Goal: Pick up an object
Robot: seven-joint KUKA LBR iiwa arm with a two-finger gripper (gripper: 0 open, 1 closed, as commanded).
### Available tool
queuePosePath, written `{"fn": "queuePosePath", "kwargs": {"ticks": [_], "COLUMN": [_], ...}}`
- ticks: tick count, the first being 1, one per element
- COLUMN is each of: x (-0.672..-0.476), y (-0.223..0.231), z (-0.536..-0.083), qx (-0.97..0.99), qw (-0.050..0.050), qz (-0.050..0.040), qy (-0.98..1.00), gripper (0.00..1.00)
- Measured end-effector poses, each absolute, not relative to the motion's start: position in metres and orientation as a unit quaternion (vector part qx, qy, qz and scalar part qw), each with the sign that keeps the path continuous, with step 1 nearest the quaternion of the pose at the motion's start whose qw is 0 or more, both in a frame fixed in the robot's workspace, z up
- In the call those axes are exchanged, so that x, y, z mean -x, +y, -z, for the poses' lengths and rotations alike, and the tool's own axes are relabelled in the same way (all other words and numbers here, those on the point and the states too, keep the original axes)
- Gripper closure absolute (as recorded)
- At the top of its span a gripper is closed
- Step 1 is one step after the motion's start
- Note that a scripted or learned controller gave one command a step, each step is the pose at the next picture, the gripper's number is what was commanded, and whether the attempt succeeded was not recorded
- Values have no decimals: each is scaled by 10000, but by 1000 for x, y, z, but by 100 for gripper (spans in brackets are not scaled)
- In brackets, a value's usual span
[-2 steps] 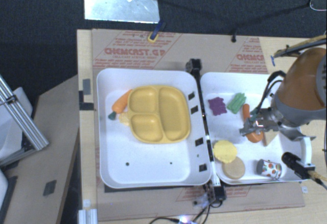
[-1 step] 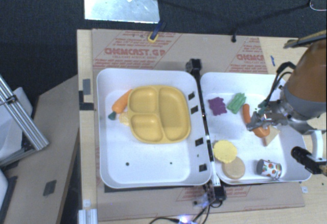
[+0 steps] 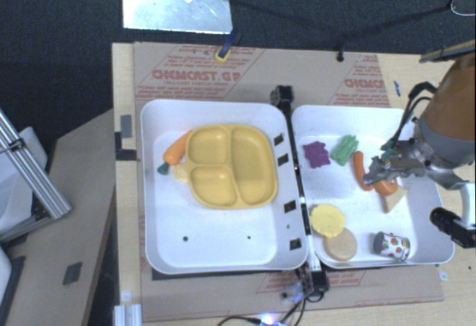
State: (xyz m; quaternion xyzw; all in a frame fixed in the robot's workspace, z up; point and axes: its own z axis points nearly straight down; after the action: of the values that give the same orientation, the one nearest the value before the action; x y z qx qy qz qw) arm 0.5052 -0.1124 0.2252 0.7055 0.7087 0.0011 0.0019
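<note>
- Camera view, the step: we judge this to be the approach-and-grasp stage. The claw [image 3: 383, 172] sits low in the right bin [image 3: 424, 120], right over an orange sausage-shaped piece [image 3: 360, 170] and an orange-red bit [image 3: 386, 187] just beside it. We cannot tell whether the claw is wide, narrow or holding either one.
- Camera view, the next move: it seems to call for a firm close on one piece and a straight lift, clear of the pale wedge [image 3: 393, 200] lying against them.
- Camera view, other candidates in the right bin: a knobbly purple piece [image 3: 317, 154], a ridged green piece [image 3: 344, 149], a smooth yellow disc [image 3: 328, 219] touching a tan disc [image 3: 341, 245], and a small spotted cup [image 3: 392, 245] on its side.
- Camera view, left bin [image 3: 160, 190]: a glossy yellow divided plate [image 3: 226, 166], with a tapered carrot [image 3: 175, 149] against its left edge.
- Camera view, the worktop [image 3: 193, 71]: printed brown cardboard lies under both smooth white bins.
</note>
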Motion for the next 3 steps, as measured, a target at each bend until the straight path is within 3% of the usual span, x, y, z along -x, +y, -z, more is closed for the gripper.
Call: {"fn": "queuePosePath", "kwargs": {"ticks": [2, 3], "x": [-529, -530], "y": [4, 25], "z": [-232, -217], "qx": [-7034, -7048], "qw": [3, -3], "qz": [-15, 0], "qy": [7108, 7094], "gripper": [100, 100]}}
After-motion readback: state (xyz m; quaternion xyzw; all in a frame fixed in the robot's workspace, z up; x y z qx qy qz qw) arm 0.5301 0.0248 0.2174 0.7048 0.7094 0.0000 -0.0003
